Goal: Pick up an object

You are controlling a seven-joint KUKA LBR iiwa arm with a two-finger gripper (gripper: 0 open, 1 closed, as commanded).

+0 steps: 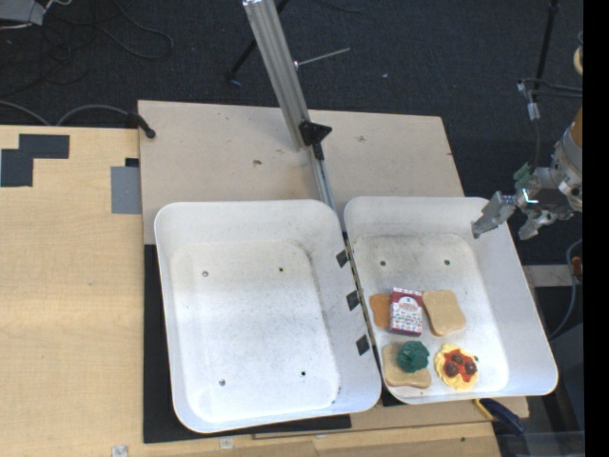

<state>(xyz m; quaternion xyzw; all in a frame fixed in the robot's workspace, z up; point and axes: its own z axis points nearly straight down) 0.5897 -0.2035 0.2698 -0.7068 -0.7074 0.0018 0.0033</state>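
The right bin holds a cluster of toy food near its front. A small red carton lies between an orange-brown piece and a tan toast slice. In front of them, a green lump rests on a bread slice, beside a yellow round with red toppings. My gripper hangs over the bin's far right rim, well behind the food. It is open, its fingers apart with nothing between them.
The left bin sits beside the right one, with black clips along the shared edge. A slanted aluminium post rises behind the bins. A light wooden table lies to the left.
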